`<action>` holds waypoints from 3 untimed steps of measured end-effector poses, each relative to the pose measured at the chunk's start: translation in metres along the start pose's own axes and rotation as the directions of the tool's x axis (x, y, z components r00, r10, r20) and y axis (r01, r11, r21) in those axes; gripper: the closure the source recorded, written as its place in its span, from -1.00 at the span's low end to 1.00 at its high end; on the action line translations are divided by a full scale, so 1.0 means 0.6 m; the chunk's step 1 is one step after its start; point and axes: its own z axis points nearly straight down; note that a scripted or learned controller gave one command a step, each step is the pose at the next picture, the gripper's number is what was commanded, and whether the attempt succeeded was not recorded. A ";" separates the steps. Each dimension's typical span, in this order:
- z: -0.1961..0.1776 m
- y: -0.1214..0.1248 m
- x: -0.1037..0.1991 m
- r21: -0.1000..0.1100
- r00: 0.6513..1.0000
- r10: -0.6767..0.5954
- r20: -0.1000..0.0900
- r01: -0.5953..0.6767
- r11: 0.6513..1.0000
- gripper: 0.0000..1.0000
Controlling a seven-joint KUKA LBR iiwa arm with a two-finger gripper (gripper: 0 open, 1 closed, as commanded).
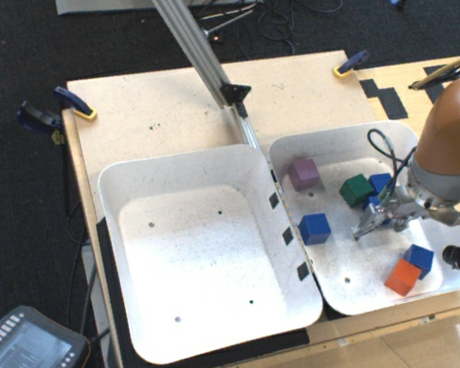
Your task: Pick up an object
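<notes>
The right bin (pixel 352 289) holds several blocks. A purple block (pixel 303 173) lies at the back left, and a green block (pixel 355 190) touches a partly hidden blue block (pixel 381 183). Another blue block (pixel 314 228) sits near the bin's left wall. An orange block (pixel 403 277) and a blue block (pixel 420 259) lie together at the front right. My gripper (pixel 374 223) is low in the bin, just in front of the green and blue pair, between them and the orange block. I see no block in its grasp.
The left bin (pixel 139 264) stands beside the right one. A slanted metal pole (pixel 193 41) comes down to the back edge between the bins. A pendant (pixel 24 362) lies on the floor at the lower left. The arm's grey and orange wrist (pixel 455 145) overhangs the right bin's right side.
</notes>
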 end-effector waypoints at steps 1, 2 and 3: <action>-0.017 0.001 0.000 -0.003 1.000 0.000 0.001 0.000 1.000 1.00; -0.121 0.002 -0.010 -0.008 1.000 -0.002 0.003 0.002 1.000 1.00; -0.202 0.006 -0.011 -0.008 1.000 -0.003 0.003 0.003 1.000 1.00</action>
